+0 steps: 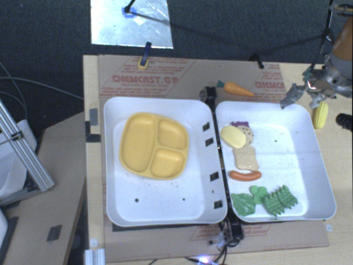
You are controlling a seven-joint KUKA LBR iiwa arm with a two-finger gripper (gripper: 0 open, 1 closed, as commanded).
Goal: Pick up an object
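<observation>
Camera view: the claw (306, 94), fingers spread and holding nothing, hovers at the right bin's (309, 164) one-o'clock corner. The approach step is in hand; next it must descend onto the sausage (245, 175).

Matt plastic, cardboard and foil

Both white bins (160, 106) look like smooth, faintly glossy plastic; the yellow tray (154, 145) is matt plastic. The toy foods, such as the sausage (245, 175) and leaves (267, 199), look like smooth plastic. The board (182, 76) beneath is matt printed cardboard, and the sheet (131, 15) behind is crinkled and shiny like foil.
</observation>
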